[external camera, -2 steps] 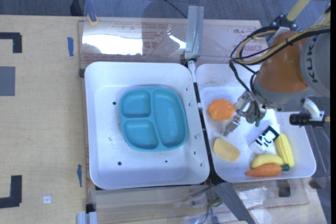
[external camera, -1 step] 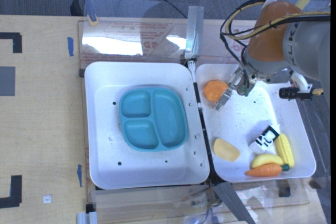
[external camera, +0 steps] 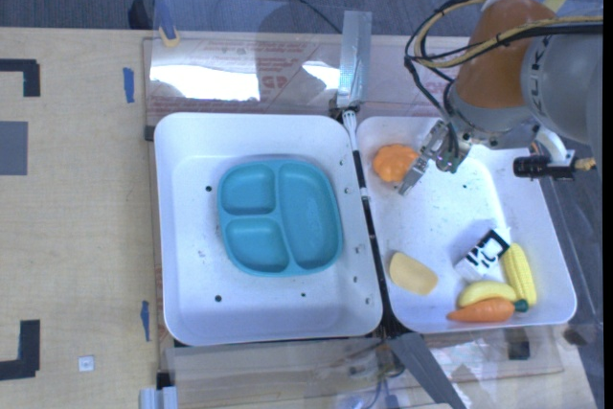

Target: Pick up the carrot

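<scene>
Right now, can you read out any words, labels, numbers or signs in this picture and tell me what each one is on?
Nothing here can be read as text.
Black-and-white tag in the right bin, beside the corn: a bold pattern, too blurred to read as letters.
Clear panel behind the left bin: faint reddish print, too washed out by glare to read.

Orange carrot [external camera: 486,309], yellow corn [external camera: 519,271], teal plate [external camera: 281,215], white bins [external camera: 182,235].
</scene>
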Controlling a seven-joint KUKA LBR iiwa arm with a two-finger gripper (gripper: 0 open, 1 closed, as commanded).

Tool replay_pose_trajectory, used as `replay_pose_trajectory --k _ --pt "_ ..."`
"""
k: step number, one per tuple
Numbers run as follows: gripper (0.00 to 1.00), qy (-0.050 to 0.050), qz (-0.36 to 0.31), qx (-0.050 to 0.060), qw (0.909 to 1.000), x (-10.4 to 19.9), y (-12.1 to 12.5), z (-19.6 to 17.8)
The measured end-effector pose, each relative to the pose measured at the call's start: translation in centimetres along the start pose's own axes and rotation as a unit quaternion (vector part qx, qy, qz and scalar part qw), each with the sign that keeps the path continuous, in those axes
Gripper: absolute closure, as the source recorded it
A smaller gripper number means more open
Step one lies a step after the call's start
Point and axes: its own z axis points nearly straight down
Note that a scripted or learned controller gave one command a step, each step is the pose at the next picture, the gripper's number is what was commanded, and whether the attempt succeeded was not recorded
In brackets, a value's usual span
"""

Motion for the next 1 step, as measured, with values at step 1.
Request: replay_pose_trajectory --k 1 --pt "1.0 -0.007 0.236 -0.009 0.9716 1.17 1.9 -9.11"
